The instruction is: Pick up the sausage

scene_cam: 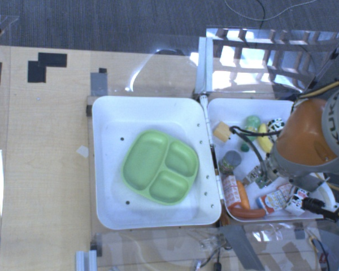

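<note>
Here the sausage (249,213) lies at the near edge of the right bin (214,107), beside a small bottle (232,191). The arm (309,134) hangs over the bin, so this looks like the approach; next it must drop onto the sausage. The arm's bulk hides the tool, so its state cannot be told.
</note>
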Controlling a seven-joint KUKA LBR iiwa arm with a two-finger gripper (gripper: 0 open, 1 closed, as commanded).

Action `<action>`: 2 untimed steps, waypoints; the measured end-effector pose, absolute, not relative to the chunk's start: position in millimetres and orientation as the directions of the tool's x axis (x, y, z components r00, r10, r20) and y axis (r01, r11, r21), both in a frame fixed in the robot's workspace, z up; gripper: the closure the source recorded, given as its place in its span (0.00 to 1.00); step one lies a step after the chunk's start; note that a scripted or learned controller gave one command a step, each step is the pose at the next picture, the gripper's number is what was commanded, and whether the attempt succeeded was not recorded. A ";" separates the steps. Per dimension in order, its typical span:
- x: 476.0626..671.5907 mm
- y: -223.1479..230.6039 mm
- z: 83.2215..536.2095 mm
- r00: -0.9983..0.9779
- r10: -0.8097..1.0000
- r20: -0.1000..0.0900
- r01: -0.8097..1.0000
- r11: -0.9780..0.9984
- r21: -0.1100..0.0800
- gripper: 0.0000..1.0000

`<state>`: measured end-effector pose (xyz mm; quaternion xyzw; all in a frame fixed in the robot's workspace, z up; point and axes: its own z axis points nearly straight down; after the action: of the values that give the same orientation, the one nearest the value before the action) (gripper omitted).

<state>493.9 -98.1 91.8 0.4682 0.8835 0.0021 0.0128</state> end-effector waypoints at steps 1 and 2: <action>497.6 -106.5 95.9 -0.553 0.832 -0.042 0.832 0.554 0.024 0.00; 497.0 -104.8 96.1 -0.538 0.842 -0.044 0.842 0.539 0.022 0.00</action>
<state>497.0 -104.8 96.1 0.4800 0.8769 -0.0008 0.0247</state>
